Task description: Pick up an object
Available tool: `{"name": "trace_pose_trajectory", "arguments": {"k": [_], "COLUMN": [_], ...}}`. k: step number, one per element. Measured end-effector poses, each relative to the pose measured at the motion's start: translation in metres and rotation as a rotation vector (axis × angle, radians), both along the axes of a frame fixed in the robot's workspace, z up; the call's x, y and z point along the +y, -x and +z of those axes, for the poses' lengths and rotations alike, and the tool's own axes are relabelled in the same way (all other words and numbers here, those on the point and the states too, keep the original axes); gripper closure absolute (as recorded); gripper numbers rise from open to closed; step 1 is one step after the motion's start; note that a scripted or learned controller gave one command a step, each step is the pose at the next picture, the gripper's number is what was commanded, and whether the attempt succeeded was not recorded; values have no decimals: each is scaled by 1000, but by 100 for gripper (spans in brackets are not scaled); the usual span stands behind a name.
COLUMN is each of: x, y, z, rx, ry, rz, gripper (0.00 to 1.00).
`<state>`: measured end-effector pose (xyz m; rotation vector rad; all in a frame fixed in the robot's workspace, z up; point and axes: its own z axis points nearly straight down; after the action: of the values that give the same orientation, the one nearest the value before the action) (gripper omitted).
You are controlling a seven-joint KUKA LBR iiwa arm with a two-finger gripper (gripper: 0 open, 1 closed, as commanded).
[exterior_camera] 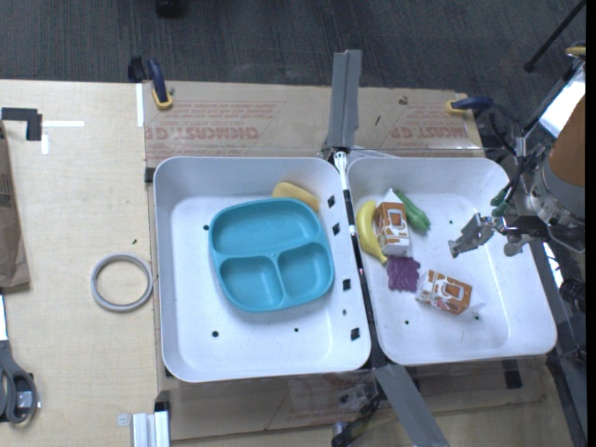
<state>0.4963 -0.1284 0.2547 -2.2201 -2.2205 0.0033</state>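
Small carton [444, 292], white with orange print, lies tilted in the lower middle of the right bin [521, 343], with bare white floor open to its right and below it. The hand [491, 234] hovers over the bin's right side, up and to the right of that carton, fingers spread apart and holding nothing. Crowding the left half: a purple grape cluster [402, 273] just beside the carton, a second carton [392, 228] standing above it, a banana [368, 233] curving along the bin's left wall, a green vegetable [411, 209] near the top. Over in the left bin [177, 343], a blue divided plate [271, 253] sits centred, a yellow piece [296, 193] touching its upper rim. A roll of tape [122, 281] rests on the desk [65, 203].
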Motion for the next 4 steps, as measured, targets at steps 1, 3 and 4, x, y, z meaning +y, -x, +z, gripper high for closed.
{"name": "trace_pose_trajectory", "arguments": {"k": [1,3,4], "x": [38,31,26], "y": [-80,-170,-165], "z": [-64,-148,-147], "rx": [0,-26,-34], "ry": [0,4,8], "rz": [198,269,407], "gripper": [0,0,0]}}
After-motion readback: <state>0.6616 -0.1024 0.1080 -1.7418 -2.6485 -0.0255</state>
